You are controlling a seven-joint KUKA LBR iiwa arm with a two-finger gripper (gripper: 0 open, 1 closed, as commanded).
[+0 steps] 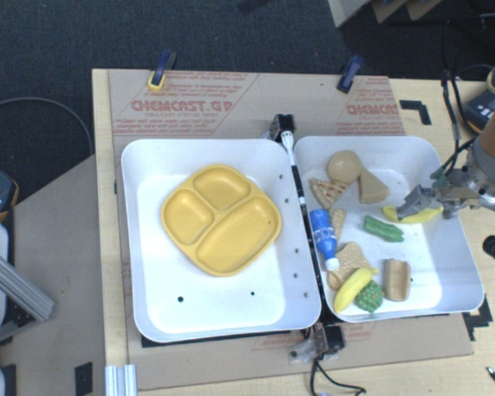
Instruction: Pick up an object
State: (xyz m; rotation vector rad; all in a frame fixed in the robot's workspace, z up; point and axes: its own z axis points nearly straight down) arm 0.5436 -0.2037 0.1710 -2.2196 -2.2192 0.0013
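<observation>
My gripper [433, 208] reaches in from the right and hangs over the right part of the right bin [458, 258]. Its two fingers stand apart, open. A small yellow banana-like piece [406, 214] lies just under them, its left end poking out past the left finger [415, 199]; whether they touch it I cannot tell. Right beside it, lower left, lies a green pod [384, 228]. Also in this bin are a blue and white tube [322, 236], a second yellow banana [351, 289] and a tan round piece [344, 166].
The left bin [148, 246] holds a yellow divided plate [221, 218]. The right bin also carries a waffle wedge [329, 191], a beige chunk [372, 188], a brown bread-like piece [396, 280] and a green broccoli piece [369, 299]. Clamps [158, 70] grip the board's far edge.
</observation>
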